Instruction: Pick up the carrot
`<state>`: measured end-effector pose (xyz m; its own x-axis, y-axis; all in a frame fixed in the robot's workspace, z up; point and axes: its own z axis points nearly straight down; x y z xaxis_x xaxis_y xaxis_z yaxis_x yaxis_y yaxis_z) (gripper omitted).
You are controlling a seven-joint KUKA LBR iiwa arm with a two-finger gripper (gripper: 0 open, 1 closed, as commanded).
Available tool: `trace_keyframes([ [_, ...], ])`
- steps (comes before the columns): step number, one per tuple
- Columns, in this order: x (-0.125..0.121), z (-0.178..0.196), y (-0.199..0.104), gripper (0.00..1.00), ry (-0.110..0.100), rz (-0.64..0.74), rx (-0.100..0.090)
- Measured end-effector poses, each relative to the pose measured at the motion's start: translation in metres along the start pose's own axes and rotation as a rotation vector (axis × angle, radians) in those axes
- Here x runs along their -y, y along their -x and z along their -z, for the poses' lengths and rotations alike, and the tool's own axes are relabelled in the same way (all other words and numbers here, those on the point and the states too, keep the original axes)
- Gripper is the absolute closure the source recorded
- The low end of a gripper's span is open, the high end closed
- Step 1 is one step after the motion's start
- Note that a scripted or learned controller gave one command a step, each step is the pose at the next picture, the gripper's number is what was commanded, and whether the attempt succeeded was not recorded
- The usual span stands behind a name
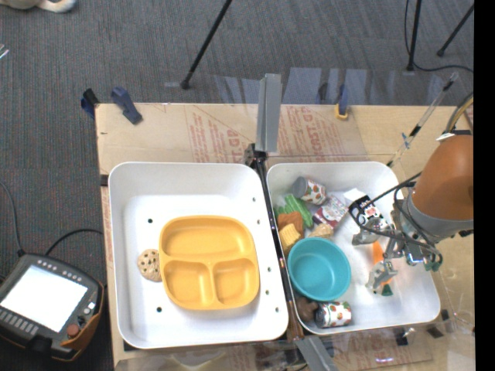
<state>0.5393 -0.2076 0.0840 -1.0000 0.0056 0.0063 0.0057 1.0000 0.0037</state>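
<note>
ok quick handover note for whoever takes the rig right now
Gripper: low over the right bin, at its right side; grip not readable from this view.
Carrot: orange piece with a green end, right under the gripper, right of the teal bowl.
Left bin has the yellow tray and a cookie.
Done: arm is at the carrot. Left: confirm the grasp, lift it.
</note>
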Motion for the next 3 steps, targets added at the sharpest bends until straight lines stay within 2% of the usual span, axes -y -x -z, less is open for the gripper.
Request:
trace_keyframes([
  [1, -0.003, 0.012, 0.003, 1.0, -0.001, 0.008, 0.006],
  [2, 0.004, 0.02, -0.047, 1.0, -0.002, 0.342, 0.005],
  [3, 0.003, 0.02, -0.047, 0.0, -0.002, 0.343, 0.005],
])
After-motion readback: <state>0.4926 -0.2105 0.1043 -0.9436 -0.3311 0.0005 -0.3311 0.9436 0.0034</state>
